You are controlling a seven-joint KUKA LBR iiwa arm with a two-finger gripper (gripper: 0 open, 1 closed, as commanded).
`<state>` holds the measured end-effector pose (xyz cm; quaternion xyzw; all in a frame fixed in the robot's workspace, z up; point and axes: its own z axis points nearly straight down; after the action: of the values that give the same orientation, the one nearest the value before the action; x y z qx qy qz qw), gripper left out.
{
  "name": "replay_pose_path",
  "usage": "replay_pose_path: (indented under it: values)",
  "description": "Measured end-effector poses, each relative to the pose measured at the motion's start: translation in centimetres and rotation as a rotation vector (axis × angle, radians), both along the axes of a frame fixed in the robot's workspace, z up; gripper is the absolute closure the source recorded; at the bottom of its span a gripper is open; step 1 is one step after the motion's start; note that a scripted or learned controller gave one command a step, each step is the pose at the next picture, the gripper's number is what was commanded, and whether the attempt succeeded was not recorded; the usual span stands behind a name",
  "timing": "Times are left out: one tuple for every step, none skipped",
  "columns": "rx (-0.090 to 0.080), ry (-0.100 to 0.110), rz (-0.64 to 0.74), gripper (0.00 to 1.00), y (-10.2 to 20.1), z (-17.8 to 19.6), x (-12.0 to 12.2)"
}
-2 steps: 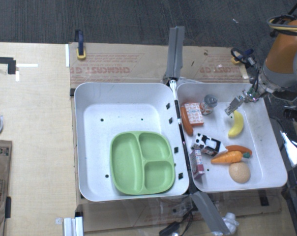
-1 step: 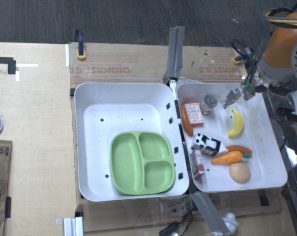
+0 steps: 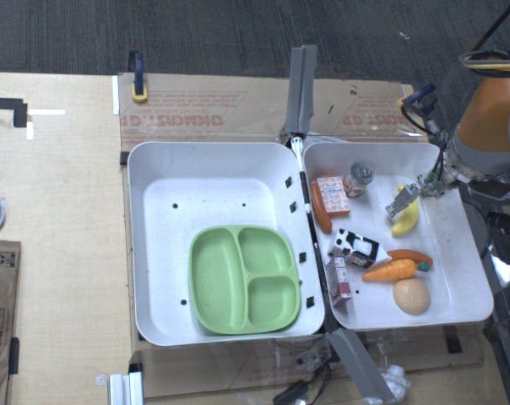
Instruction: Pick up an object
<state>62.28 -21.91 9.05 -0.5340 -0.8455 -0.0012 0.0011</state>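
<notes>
Gripper (image 3: 404, 199), its opening impossible to tell, hovers over the yellow banana (image 3: 405, 217), likely light, smooth plastic, best pinched mid-body.

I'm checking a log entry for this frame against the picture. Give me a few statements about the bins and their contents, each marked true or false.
1. The green divided plate lies in the left bin. True.
2. The carrot lies on the green plate. False: it lies in the right bin, beside the tan egg-shaped object.
3. The gripper is above the right bin, near the yellow object. True.
4. The orange box sits outside both bins. False: it is in the right bin.
</notes>
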Motion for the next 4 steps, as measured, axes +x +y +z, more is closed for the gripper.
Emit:
replay_pose_path:
  values:
    - [-0.002,-0.002,-0.002,1.0,-0.1,0.9,0.1]
    - [-0.002,-0.001,-0.002,0.0,-0.1,0.9,0.1]
    - [-0.002,-0.004,-0.003,1.0,-0.1,1.8,0.2]
    - [-0.004,-0.003,0.007,1.0,-0.3,3.7,0.4]
